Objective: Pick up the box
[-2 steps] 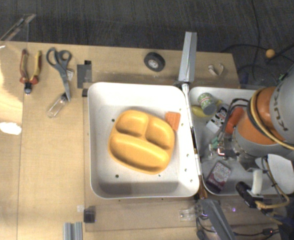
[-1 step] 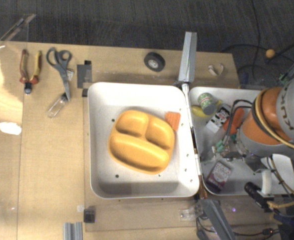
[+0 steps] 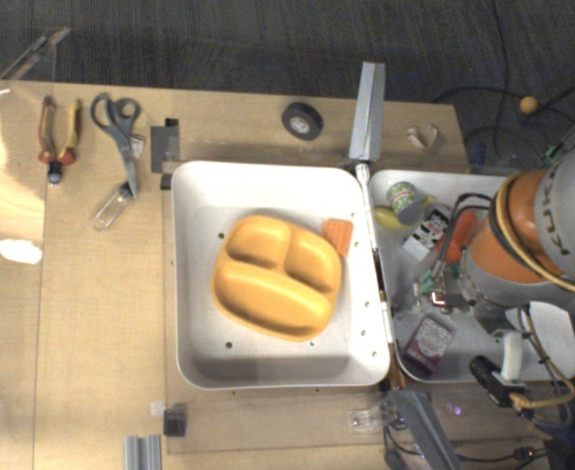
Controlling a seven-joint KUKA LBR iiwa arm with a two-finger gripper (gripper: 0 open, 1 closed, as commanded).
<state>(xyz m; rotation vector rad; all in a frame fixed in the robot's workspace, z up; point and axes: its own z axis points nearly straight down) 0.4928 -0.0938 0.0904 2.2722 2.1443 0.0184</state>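
The grey arm with its orange band (image 3: 522,225) hangs over the right white bin (image 3: 483,178), its gripper (image 3: 442,292) lowered toward the small dark purple box (image 3: 429,339) just below it; its state I cannot tell. A yellow moulded tray (image 3: 277,274) fills the left bin (image 3: 199,262) on the wooden bench (image 3: 71,311).

Illumination was even and moderately bright overhead, with a strong glare patch washing out the wooden bench (image 3: 13,164) at far left, well away from the arm (image 3: 551,223). The left bin (image 3: 194,292) showed a soft grey shadow along its near wall and under the yellow tray (image 3: 277,274), whose top carried faint sheen. Focus was slightly soft throughout, fine detail in the clutter beside the wrist was smeared, and the dark floor at top was grainy.
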